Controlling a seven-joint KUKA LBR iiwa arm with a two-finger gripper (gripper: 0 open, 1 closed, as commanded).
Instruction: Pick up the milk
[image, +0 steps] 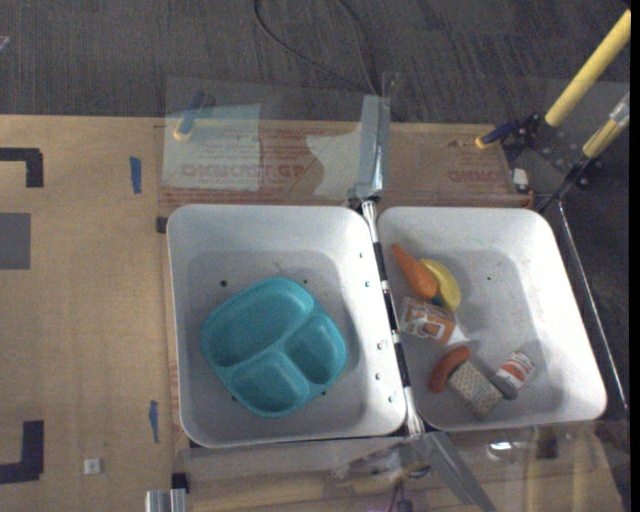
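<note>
Over in the right bin (545, 290), hard against its left wall, sits what I take to be the milk (428, 322): a small white carton w/ an orange-brown label, lying flat on the bin floor. That's the thing to go for.

Key relation: the arm comes in from the right per the rig setup, so the milk is on the far side of this bin from the entry, next to the divider w/ the left bin (200, 250). Reach has to cross most of the bin floor.

Long axis looks approx left-right w/ a slight tilt, but the carton reads nearly square from this angle, so I'm not sure.

Crowding matters:
- carrot (413, 271) just above, tip near the carton's top edge
- yellow fruit (443, 283) beside the carrot, also close
- red sausage (449, 368) just below, near but looks apart
- tan block (474, 388) & small can (515, 370) further toward the lower right, well apart

Claw state: can't tell from this frame, whether apart or together. Arm pose: same, can't tell.

My judgement: pick hasn't started, the milk rests untouched.
</note>
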